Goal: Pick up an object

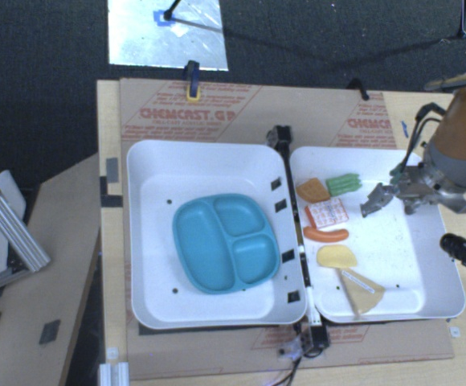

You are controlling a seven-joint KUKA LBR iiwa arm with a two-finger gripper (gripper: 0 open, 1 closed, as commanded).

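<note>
Camera view: left bin [149,175] holds blue tray [223,241], right bin [434,292] toy food (fingers' [375,199] state: cannot tell)

1. Even, fairly bright overhead light falls on my table [241,103]; the two white bins read clean, not blown out.
2. The left bin [149,215] shows soft grey shading along its inner walls; shadows under the blue tray [223,241] are faint.
3. The foil sheet [167,21] at the far side glares silver-white in patches.
4. The dark carpet [32,63] around stays dim and grainy.
5. The picture is low in resolution, slightly soft overall; small food pieces in the right bin [426,296] lack fine detail.
6. My arm [462,135] at the right edge looks a little blurred.
</note>
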